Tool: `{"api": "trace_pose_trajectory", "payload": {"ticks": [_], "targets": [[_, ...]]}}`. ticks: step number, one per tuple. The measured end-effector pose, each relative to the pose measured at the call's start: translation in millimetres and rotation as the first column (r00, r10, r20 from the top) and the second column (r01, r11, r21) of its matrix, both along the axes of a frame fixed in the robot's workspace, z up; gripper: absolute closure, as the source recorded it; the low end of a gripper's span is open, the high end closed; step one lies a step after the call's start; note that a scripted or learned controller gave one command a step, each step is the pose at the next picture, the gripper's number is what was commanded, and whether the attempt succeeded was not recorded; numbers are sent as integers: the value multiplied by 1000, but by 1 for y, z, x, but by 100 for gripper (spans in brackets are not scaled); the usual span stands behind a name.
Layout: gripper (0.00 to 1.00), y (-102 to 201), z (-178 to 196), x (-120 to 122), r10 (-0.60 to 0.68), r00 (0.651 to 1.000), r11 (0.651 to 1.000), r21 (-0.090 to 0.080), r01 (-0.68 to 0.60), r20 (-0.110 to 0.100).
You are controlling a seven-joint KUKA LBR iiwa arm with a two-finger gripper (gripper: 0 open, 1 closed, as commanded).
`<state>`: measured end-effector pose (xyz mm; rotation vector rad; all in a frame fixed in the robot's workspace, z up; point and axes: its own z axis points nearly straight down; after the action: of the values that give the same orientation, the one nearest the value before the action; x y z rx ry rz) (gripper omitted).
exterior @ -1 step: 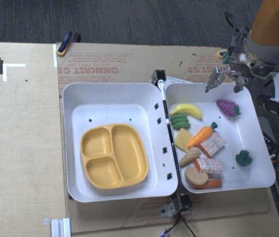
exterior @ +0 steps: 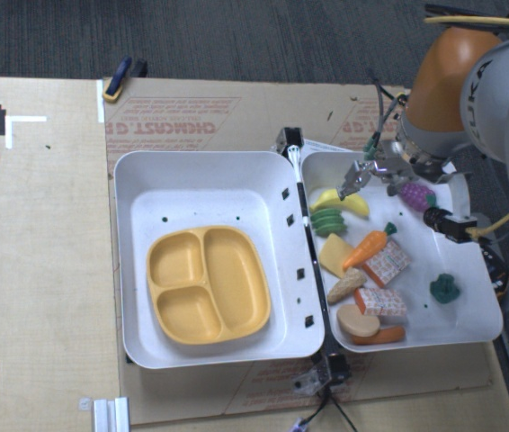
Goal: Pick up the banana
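The yellow banana [exterior: 344, 203] lies in the right bin [exterior: 470, 318], near its far left corner and close to the wall between the two bins. My gripper [exterior: 360, 176] hangs just over the banana's far end, tilted down to the left. It is open, with nothing between its fingers. The grey arm with its orange band comes in from the upper right.
A green vegetable [exterior: 328, 222] touches the banana's near side. A cheese wedge [exterior: 333, 253], a carrot [exterior: 365, 248], purple grapes [exterior: 415, 193], broccoli [exterior: 444, 287] and several more toy foods share the right bin. The left bin [exterior: 133, 241] holds a yellow divided plate [exterior: 208, 283].
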<state>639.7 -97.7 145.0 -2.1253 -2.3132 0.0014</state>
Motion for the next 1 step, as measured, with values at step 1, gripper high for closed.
{"api": "trace_pose_trajectory", "payload": {"ticks": [1], "targets": [[0,1,-48,-10,-211,977,977,1,211,11]]}}
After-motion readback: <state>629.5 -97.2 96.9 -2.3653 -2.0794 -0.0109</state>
